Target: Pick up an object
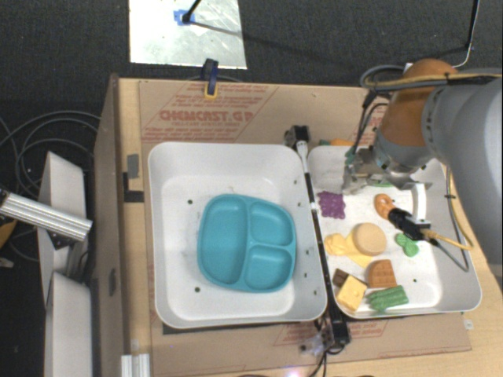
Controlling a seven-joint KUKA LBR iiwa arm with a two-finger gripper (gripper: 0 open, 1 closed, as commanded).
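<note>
Nearest us, the right bin [456, 293] packs toy foods close: a green piece [385, 298], a cheese wedge [350, 293], a waffle [381, 273], a round bun [368, 239]. We judge a descent here could catch two pieces or nudge one aside. Farther back, the purple grapes [332, 204], small and knobbly, lie beside the divider, near the gripper [355, 177]; we cannot tell its state. A blue plate [246, 242] sits left.

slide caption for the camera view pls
KUKA arm reaching over right bin of toy food; blue divided plate in left bin.
</note>
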